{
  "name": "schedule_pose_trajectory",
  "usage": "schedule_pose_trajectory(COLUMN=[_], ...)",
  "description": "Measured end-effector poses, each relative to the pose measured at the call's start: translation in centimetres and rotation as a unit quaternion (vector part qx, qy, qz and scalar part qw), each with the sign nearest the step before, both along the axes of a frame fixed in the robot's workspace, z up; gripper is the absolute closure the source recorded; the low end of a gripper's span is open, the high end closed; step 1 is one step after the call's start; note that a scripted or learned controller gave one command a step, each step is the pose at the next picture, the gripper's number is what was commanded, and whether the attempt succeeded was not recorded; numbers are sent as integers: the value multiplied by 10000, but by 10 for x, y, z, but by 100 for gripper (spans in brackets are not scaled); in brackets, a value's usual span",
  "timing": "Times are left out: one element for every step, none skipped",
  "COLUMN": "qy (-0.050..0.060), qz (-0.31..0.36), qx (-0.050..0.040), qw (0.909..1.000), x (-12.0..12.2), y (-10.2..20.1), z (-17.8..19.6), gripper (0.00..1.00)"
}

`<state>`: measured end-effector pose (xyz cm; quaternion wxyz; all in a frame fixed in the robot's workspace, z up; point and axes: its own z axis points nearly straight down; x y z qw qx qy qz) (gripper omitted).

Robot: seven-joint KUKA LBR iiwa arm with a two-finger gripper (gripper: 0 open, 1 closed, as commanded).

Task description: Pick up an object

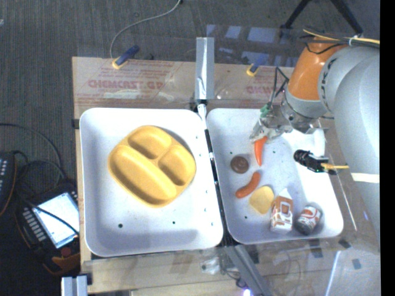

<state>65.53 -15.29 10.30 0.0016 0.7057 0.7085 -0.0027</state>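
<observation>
The grey arm (352, 97) reaches in from the right, its orange band (308, 76) sitting just above the wrist. The wrist bends downward and leftward, carrying the gripper (266, 130) low, pointed down at a slant.

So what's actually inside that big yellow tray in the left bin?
The yellow tray in the left bin has three molded compartments, and all three look bare. Whatever lies under the tray is covered by it. The food items sit in the right bin.

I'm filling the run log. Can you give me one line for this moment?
gripper over right bin | carrot hanging at fingertips, looks gripped | sausage, cheese lying below | left bin: yellow tray
</observation>
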Motion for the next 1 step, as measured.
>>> schedule_pose_trajectory(qy=[-5], qz=[-7], qx=[31], qw=[10000], x=[-30], y=[27], z=[80], gripper=[100])
